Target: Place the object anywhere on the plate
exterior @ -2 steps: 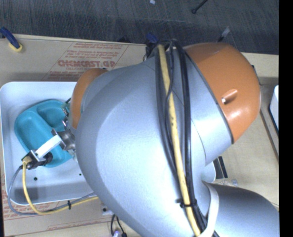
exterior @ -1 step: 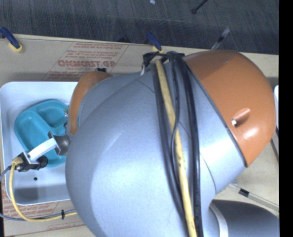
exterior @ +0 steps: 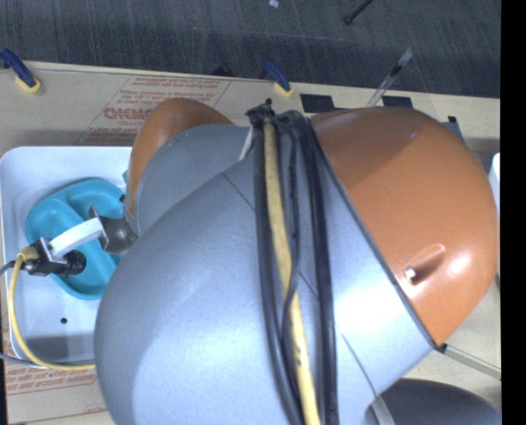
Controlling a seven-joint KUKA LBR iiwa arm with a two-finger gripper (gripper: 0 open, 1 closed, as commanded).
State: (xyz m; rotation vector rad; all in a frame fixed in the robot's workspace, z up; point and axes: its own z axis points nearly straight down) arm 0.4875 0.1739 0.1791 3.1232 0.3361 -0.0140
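The grey arm with orange band point(exterior: 245, 308) leans low over the shallow white bin point(exterior: 11, 237), so its tool point(exterior: 106, 234) hangs above the light blue plastic plate point(exterior: 58, 215) lying there, probably for a release. You cannot tell whether the tool is wide, narrow or carrying the object.

The blue plate point(exterior: 58, 209) fills the space just left of the claw point(exterior: 114, 235); nearer the camera than the claw, bare floor of the bin point(exterior: 46, 326) lies open.

White bin point(exterior: 11, 184) on cardboard sheet point(exterior: 157, 91); blue clamps point(exterior: 19, 71) (yellow-tipped) at far edge.
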